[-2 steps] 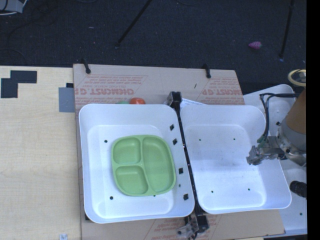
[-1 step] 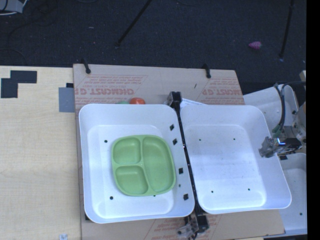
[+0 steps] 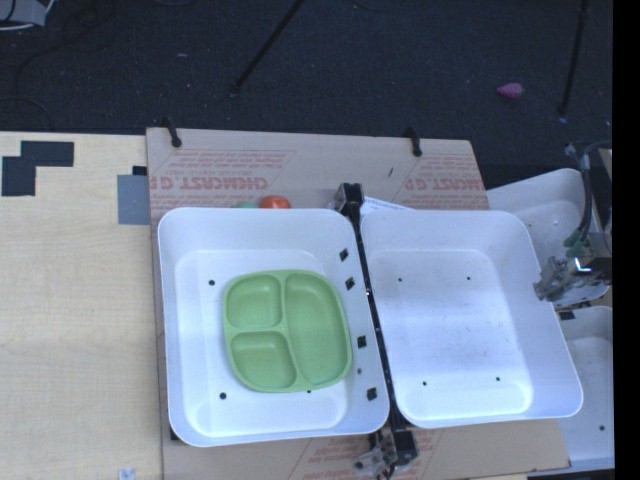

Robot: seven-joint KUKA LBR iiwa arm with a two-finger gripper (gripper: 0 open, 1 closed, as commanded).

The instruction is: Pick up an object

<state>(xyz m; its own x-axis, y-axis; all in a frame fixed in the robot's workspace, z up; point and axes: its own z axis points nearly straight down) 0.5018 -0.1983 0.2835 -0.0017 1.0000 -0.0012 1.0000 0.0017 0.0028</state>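
Two white bins (image 3: 190, 268) on cardboard (image 3: 300, 168)

A small orange object (image 3: 274, 203) sits half hidden behind the left bin's (image 3: 190, 268) far rim.

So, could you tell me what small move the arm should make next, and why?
Probably swing the gripper left toward the green divided plate in the left bin: the gripper sits past the right bin's outer rim, far from the plate.
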